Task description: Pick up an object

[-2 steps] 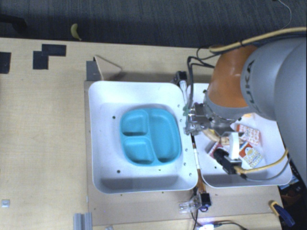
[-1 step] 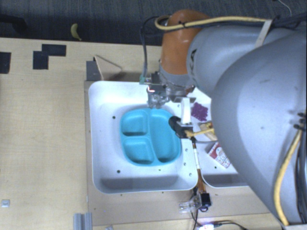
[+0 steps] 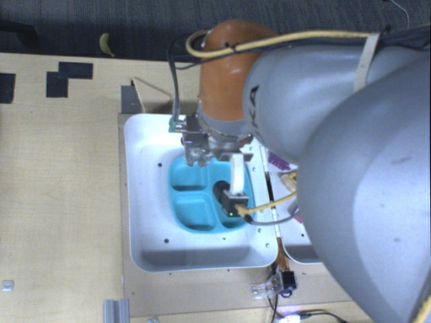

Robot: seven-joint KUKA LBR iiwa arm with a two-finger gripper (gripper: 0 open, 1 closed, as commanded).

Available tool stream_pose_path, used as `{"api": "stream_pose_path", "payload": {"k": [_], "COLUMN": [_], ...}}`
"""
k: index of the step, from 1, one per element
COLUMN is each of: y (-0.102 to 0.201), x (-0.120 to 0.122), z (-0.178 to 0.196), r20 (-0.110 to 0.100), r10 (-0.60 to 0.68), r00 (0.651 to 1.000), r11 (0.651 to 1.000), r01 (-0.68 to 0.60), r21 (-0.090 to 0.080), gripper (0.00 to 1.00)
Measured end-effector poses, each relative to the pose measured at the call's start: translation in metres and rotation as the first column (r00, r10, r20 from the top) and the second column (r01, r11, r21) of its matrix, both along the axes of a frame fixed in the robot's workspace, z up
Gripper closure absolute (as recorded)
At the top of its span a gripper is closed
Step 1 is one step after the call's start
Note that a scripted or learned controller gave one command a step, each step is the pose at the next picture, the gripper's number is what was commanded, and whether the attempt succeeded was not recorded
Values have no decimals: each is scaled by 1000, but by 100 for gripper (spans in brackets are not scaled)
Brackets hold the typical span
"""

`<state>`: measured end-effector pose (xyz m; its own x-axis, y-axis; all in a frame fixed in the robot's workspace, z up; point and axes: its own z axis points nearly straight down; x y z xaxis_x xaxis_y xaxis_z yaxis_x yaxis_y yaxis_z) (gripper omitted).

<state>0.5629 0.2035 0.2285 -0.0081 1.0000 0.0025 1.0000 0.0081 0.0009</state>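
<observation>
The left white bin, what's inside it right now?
A blue divided tray lies inside the left bin, with the gripper at the tray's far edge. The tray's right side is covered by the arm, so whatever lies there can't be seen.

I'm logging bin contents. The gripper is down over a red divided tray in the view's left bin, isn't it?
Not quite: the divided tray is blue, not red. The camera view shows it lying in the view's left bin, with the gripper down over its far edge.
</observation>
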Motion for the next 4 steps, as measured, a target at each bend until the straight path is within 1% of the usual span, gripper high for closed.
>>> {"api": "stream_pose_path", "payload": {"k": [1,2,3,4], "y": [32,32,31,32], "x": [-64,-63,-77,-76], "z": [-9,2,-22,-11], "r20": [-2,-1,-2,0], "r10": [-1,7,-4,2], "r00": [1000,1000,1000,1000], "r11": [1000,1000,1000,1000], "r01": [1,-7,4,-2], "r21": [-1,-1,-2,0], "gripper": [100,100,100,100]}}
